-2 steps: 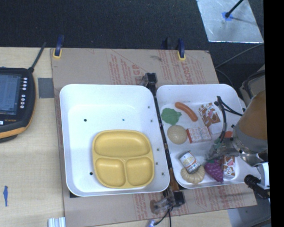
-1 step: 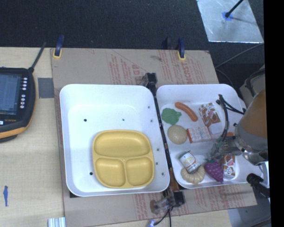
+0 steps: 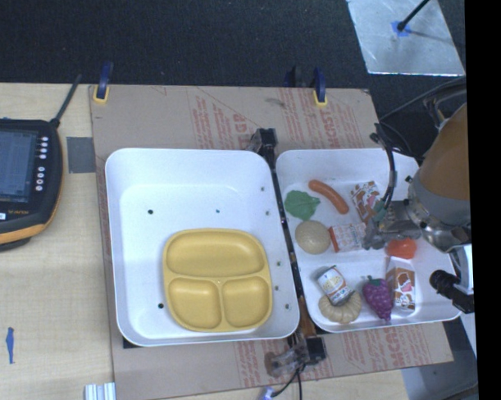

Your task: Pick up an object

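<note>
Gripper (image 3: 381, 229) low over right bin (image 3: 298, 165), amid toys

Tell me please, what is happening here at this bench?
A grey KUKA arm reaches from the right into the right bin, which holds toy food: a sausage, a green leaf, purple grapes, a small can. Its gripper sits low among them, near a small packet. The left bin holds a yellow divided tray.

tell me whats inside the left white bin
The left bin holds a yellow divided tray with three compartments, nothing visible in them. A few small dark dots mark the bin floor. Whatever lies under the tray is covered.
</note>
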Available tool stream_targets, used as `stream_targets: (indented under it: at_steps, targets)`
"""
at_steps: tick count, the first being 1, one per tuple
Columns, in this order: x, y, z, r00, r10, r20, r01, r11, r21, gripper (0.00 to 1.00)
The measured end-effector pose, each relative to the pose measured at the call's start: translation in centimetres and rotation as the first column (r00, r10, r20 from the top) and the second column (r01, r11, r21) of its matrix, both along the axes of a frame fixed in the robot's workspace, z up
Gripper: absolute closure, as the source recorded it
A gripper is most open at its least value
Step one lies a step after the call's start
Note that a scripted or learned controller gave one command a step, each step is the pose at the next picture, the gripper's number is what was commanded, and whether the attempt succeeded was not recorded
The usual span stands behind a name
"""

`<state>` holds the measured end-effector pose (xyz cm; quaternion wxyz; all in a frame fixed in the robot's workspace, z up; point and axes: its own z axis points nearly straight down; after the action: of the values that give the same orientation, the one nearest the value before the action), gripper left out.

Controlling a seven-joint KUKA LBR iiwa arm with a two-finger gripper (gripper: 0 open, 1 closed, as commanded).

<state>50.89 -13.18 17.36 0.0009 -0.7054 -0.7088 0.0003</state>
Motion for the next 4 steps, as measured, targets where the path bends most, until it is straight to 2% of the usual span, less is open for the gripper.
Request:
stream_targets:
  at_steps: [1, 2, 3, 4]
  targets:
    - [0.0, 0.0, 0.0, 1.0, 0.0, -0.001, 0.0, 1.0, 0.0, 0.0]
    - [8.5, -1.7, -8.3, 1.0, 0.0, -0.003, 0.0, 1.0, 0.0, 0.0]
    - [14.4, 1.7, -7.1, 1.0, -0.005, -0.016, 0.005, 1.0, 0.0, 0.0]
    - [14.4, 1.6, -6.1, 1.0, 0.0, -0.019, -0.001, 1.0, -0.001, 1.0]
